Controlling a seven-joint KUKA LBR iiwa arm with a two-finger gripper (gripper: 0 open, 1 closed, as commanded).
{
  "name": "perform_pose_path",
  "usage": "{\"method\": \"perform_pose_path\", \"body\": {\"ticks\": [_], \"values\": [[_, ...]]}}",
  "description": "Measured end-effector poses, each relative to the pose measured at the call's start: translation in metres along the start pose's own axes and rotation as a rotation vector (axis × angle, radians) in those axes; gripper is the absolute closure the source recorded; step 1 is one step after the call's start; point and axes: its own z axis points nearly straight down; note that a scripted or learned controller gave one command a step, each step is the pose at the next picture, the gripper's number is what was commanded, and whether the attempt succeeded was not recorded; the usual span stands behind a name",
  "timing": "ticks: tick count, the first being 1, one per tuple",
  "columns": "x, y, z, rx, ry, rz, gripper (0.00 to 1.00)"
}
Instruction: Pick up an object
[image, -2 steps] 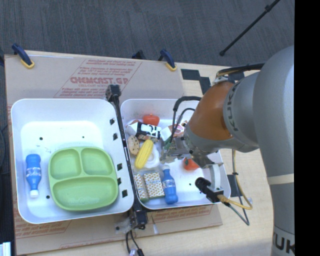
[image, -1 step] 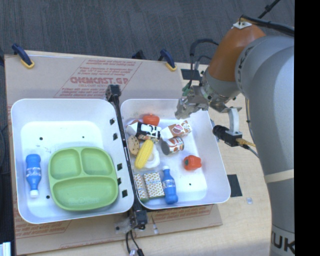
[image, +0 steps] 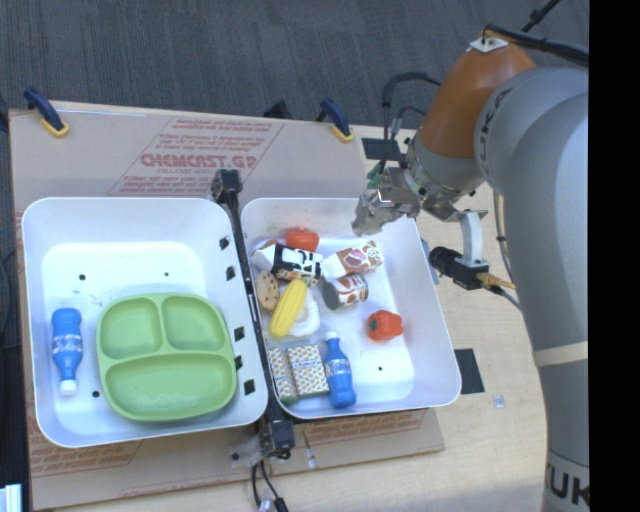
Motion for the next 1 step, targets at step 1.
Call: {"method": "perform_pose_path", "body": {"ticks": [1], "values": [[0.0263, 0.0230, 0.0084, 0.000, 0.001, 0.007, 1.00]]}}
